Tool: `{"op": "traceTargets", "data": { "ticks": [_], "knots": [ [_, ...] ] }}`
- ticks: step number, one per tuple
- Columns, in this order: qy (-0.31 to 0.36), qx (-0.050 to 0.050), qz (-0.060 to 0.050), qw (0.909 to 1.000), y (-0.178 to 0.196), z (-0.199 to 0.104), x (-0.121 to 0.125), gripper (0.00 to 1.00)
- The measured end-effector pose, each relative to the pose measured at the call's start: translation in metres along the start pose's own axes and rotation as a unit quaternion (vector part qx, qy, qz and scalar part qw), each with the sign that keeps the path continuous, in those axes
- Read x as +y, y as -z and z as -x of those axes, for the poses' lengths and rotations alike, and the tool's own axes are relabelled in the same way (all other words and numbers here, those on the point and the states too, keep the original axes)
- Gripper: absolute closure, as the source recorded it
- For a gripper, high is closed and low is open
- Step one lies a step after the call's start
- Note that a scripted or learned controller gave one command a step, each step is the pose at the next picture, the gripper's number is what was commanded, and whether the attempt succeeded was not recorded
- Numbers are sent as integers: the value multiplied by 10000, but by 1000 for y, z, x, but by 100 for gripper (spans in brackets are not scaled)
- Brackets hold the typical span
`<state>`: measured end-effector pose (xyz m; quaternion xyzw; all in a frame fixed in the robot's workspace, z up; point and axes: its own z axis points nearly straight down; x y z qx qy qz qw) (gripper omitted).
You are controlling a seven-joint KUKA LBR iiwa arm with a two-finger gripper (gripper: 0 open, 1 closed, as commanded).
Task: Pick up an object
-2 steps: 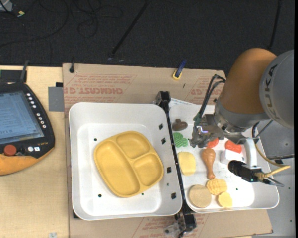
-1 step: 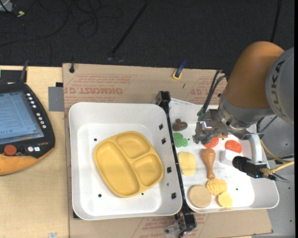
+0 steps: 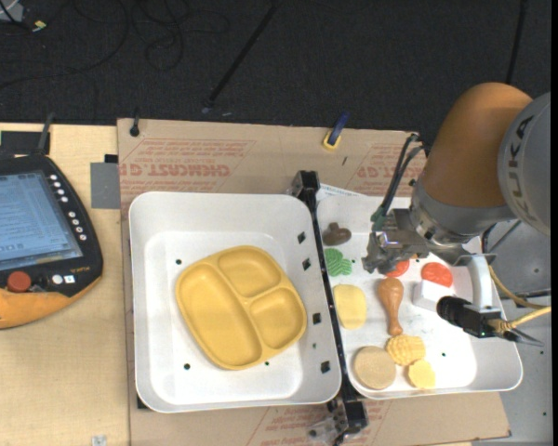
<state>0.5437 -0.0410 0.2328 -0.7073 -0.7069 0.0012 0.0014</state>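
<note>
Grey arm (image 3: 502, 170) with its orange band comes in from the right, over the right bin (image 3: 502, 370). My tool (image 3: 383, 254) hangs low above that bin's upper left part, just beside a red piece (image 3: 397, 268) and above the drumstick (image 3: 391, 303). Can't tell how the tool stands, wide or narrow; nothing visible in it.

Right bin contents, all toy food:
- brown piece (image 3: 336, 234) near the top left corner
- green leafy piece (image 3: 338, 263) below it, by the divider
- pale yellow piece (image 3: 350, 306) below the green one
- drumstick standing roughly upright in the view, just right of the pale yellow piece
- orange-red piece (image 3: 436, 273) right of my tool
- yellow corn-like piece (image 3: 405, 348) at the drumstick's lower end
- tan round cookie (image 3: 373, 368) touching or just beside the corn
- small yellow piece (image 3: 421, 374) right of the cookie

Left bin (image 3: 158, 249) holds a yellow divided plate (image 3: 240, 305), lying flat and turned at an angle.

Both bins sit on cardboard (image 3: 223, 156) on the table. A teach pendant (image 3: 33, 240) with lit screen lies at the far left, well apart from the bins.
</note>
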Motion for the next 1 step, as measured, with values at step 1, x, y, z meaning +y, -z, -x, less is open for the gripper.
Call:
{"op": "traceTargets", "data": {
  "ticks": [1],
  "knots": [
    [-2, 2, -7, 10000, -15, -6, 9, 100]
  ]
}}
